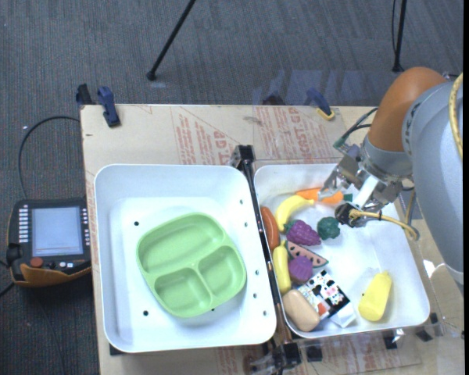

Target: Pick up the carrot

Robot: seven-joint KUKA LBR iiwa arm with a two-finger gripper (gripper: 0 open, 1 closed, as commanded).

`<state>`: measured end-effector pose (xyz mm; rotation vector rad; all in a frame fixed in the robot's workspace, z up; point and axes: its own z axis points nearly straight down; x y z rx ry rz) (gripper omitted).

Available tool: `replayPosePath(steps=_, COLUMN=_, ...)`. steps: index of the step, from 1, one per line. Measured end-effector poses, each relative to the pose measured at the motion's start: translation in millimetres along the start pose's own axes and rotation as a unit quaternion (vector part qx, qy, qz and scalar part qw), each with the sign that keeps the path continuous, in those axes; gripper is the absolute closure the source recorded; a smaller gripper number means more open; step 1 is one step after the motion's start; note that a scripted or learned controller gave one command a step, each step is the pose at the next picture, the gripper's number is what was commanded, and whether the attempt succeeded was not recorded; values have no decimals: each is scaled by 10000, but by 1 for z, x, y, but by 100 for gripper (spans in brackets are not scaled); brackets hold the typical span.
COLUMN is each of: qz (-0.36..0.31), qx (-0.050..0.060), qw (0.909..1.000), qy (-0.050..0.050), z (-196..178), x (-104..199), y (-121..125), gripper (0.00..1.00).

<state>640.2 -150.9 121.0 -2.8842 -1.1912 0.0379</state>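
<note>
- The carrot (319,194) is lying at the back of the right bin (410,276), just beside the banana (291,207), partly under the gripper (349,199).
- It is looking like light, stiff, smooth toy plastic; gripping across its thick middle seems best.
- The gripper is hovering over it; whether the jaws are released or clenched, I cannot tell.
- Count: 2 bins, 1 green tray (191,264), 1 carrot, roughly 9 other toys.

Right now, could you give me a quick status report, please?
End effector down over carrot, right bin's far side. Banana alongside carrot.
</note>
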Motion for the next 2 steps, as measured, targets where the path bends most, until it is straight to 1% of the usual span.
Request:
replayPosePath(steps=1, qz=432, qx=-61, qw=9990, qy=37, z=36, x=-25, y=19, gripper=0)
replayPosePath(steps=2, qz=1647, qx=-57, qw=9863, qy=47, z=36, x=3, y=-10, gripper=0)
